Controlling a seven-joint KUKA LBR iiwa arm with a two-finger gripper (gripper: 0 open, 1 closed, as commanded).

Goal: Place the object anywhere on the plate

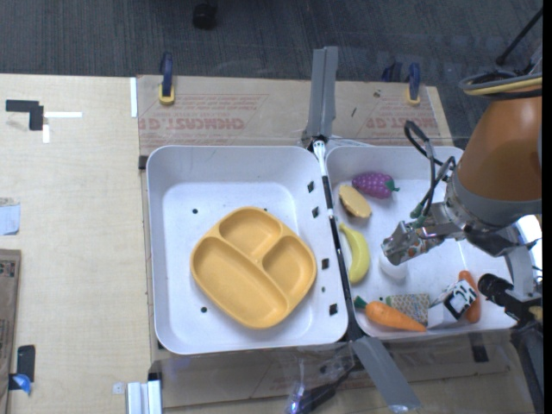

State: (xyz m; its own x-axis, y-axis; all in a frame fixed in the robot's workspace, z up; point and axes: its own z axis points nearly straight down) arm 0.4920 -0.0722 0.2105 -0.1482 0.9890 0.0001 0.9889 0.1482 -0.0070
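Now we are at the picking step. Our gripper (401, 247) hangs low in the right bin (431, 158), near the banana (355, 253); nothing shows between its fingers. The yellow plate (252, 267) waits in the left bin (172, 231). Next we must grab something.

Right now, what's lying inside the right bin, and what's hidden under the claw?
The right bin holds purple grapes, a bread piece, a banana, a carrot and a sponge. The claw covers the floor beneath it, so anything there is hidden.
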